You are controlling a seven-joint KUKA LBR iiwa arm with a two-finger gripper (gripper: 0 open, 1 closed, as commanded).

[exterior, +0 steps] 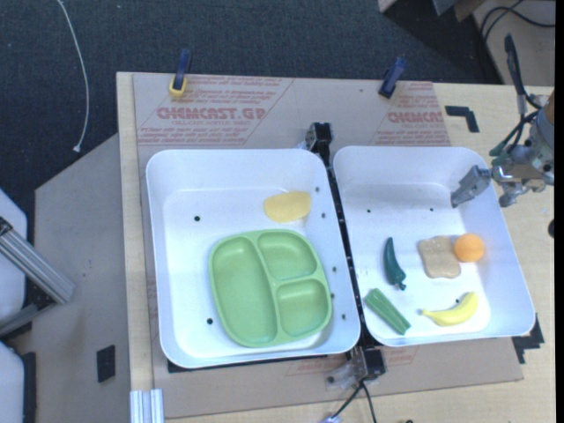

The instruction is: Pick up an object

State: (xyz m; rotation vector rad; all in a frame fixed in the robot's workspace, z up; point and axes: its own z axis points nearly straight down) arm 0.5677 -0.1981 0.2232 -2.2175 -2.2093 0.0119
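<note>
The arm is mostly cut off, just the gripper [487,186] hanging over the right bin's [414,170] far right corner, fingers spread apart with nothing between them. In that bin's near half: a smooth curved banana [452,311] lying lengthwise along the near edge, a round orange [469,248] touching a tan bread slice [438,257], a dark green pepper [393,263] and a flat green block [386,311]. The left bin [176,236] holds a glossy green divided tray [269,285] and a pale yellow lump [287,205].
</note>
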